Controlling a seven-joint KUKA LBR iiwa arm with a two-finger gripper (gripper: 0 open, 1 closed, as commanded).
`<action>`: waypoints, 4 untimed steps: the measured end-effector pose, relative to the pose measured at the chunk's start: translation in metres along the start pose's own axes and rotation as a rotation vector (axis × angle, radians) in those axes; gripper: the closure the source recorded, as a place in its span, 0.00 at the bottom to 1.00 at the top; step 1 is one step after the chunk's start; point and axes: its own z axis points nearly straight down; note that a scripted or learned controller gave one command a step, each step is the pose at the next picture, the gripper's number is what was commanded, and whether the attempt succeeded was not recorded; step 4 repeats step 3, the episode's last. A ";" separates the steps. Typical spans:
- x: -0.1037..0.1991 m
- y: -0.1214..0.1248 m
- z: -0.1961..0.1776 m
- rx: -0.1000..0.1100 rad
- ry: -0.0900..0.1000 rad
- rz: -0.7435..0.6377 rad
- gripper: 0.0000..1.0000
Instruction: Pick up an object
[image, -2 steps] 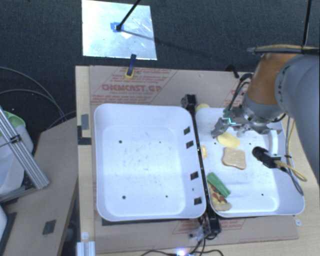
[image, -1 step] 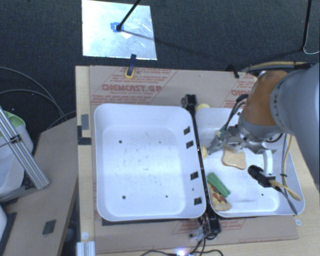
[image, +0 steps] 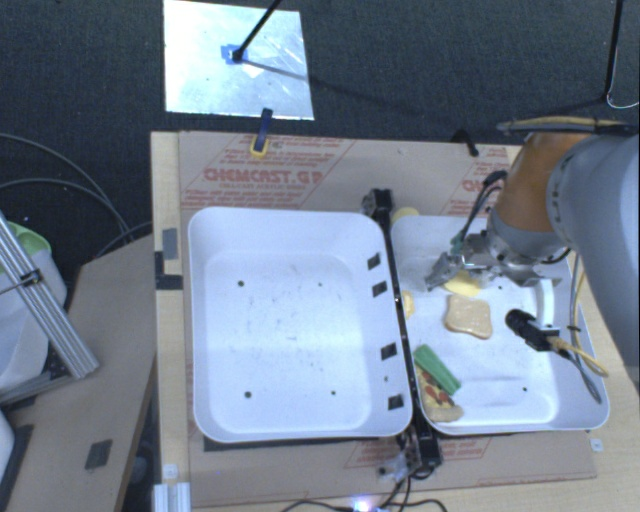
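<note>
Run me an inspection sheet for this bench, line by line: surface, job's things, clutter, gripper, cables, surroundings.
Surface: two white bins, left bin and right bin, on a printed cardboard sheet.
Job's things: toast-like piece, yellow piece, green piece, all in the right bin.
Clutter: nothing seen.
Gripper: gripper low over the right bin, beside the yellow piece.
Cables: cables on the floor at left.
Surroundings: dark carpet, shiny plate.
</note>
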 end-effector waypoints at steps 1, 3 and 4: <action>0.030 -0.039 0.000 0.004 0.000 -0.001 0.00; 0.024 -0.106 -0.011 0.000 0.002 0.000 1.00; 0.024 -0.106 -0.011 0.000 0.002 0.000 1.00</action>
